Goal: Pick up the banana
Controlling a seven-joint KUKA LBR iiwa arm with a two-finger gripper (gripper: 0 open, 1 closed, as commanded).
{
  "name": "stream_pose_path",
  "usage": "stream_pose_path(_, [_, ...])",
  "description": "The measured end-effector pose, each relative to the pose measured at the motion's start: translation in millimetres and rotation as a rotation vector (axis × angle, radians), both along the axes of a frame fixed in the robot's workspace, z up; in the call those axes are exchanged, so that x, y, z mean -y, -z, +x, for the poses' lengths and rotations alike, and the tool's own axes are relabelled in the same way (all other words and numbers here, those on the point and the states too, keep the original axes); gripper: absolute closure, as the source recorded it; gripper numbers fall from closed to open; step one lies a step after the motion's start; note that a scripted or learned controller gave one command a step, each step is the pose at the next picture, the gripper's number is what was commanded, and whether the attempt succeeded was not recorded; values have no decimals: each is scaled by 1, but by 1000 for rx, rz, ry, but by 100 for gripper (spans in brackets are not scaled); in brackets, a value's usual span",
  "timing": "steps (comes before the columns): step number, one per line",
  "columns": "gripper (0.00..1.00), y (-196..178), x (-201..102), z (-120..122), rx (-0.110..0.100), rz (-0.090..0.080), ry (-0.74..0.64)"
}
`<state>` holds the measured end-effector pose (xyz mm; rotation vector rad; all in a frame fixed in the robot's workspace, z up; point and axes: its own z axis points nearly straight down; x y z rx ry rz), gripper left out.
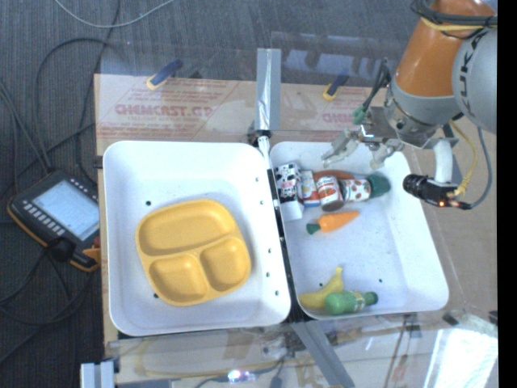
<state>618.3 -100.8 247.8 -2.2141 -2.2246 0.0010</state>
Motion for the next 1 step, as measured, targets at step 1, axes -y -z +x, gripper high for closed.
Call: stream_pose_path(1, [0,28,57,-80,0,-2,-62])
